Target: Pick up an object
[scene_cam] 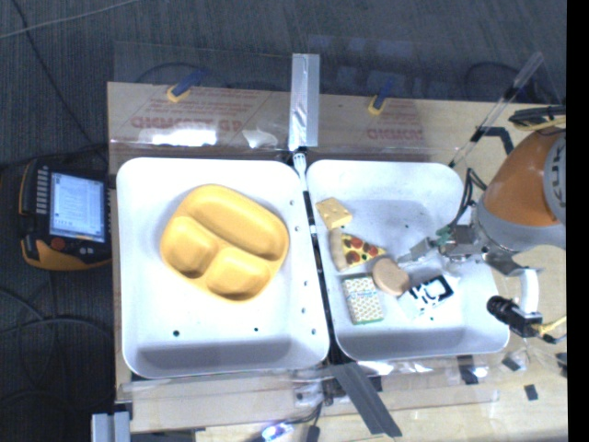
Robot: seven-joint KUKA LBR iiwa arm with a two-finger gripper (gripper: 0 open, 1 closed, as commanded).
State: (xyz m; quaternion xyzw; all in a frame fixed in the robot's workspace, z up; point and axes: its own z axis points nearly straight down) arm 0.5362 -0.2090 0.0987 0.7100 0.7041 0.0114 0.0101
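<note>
1. Over the right bin (442,178), the hand (440,243) hangs low near the bin's right side; arm (525,196) reaches in from the right.
2. Hand state: can't tell, too small and cluttered.
3. Candidate objects cluster at the right bin's left side: cheese wedge (333,213), pizza slice (356,248), round cookie (390,276), green cracker (363,299), black-white piece (431,292) nearest the hand.
4. Left bin (147,339) holds one big yellow blob (224,239), likely too wide to grip.
5. Nothing visibly held.
</note>
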